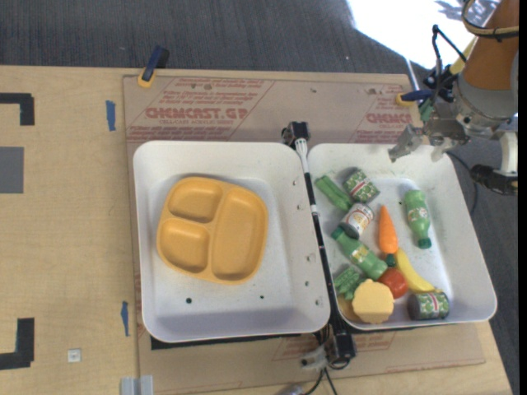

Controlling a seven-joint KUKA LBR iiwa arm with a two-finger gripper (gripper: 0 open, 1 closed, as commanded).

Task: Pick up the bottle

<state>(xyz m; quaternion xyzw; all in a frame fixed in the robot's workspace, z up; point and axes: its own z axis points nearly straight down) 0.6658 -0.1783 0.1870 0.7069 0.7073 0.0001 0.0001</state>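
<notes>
- Green plastic, the bottle (pixel 417 215) lies on its side in the right bin (pixel 469 245), near its far right wall, just beside a carrot (pixel 387 231).
- Likely light, stiff and smooth; being round, it may roll.
- Best grasped across the fat body, not the narrow neck.
- Claw (pixel 418 141) hovers above the bin's far edge, apparently spread open and holding nothing.

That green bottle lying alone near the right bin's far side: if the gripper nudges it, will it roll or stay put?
The green bottle lies on its side and looks round, so it probably rolls sideways on the smooth right bin. It looks like light toy plastic, likely rigid. Nearest neighbour is the carrot, apart, so little blocks it.
</notes>
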